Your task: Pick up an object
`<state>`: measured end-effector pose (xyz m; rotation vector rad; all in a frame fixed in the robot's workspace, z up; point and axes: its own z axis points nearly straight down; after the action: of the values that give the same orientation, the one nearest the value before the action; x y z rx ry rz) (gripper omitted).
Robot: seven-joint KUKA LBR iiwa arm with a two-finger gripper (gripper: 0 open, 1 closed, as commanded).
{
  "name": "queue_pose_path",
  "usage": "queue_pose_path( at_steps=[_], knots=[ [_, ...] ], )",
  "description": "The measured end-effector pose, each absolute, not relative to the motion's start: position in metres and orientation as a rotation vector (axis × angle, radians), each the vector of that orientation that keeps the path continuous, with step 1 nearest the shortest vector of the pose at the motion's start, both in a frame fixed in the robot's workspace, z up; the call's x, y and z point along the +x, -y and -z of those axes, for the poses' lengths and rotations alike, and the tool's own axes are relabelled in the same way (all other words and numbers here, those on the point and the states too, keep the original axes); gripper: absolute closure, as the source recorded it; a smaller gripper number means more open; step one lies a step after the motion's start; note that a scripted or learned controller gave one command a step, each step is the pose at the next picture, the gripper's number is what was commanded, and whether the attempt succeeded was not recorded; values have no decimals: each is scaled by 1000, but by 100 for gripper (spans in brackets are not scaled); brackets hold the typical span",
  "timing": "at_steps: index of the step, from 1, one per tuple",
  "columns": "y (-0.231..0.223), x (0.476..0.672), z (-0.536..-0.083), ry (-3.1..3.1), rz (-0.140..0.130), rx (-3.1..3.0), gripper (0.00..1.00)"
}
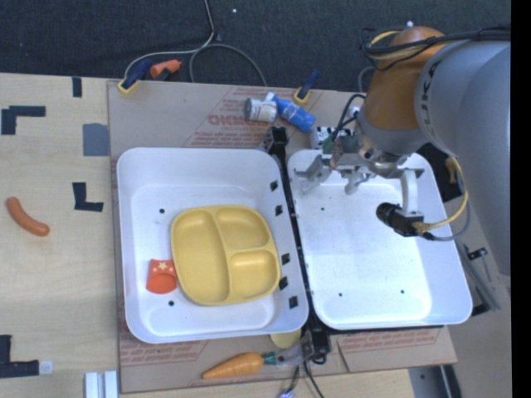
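The pincer (333,175) hangs with fingers apart over the right bin (373,305), while the yellow divided plate (224,251) lies in the left bin (137,172).

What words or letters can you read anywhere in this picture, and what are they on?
"KUKA": grey letters running down the side of the grey arm, partly cut off, so this is a likely reading.
Red printed writing on the cardboard sheet under the bins: too faint and blurred to read.
Small bottle lying behind the left bin: it has a label, but it is too small to read.
Nothing readable on the yellow plate.
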<state>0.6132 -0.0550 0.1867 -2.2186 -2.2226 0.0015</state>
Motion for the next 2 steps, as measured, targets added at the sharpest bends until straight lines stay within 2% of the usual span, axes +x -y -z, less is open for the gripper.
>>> queue_pose_path(
  at_steps=[1,2],
  knots=[
    [203,608,-109,2207,-16,-2234,0],
    [125,597,-86,2232,-1,-2221,0]
  ],
)
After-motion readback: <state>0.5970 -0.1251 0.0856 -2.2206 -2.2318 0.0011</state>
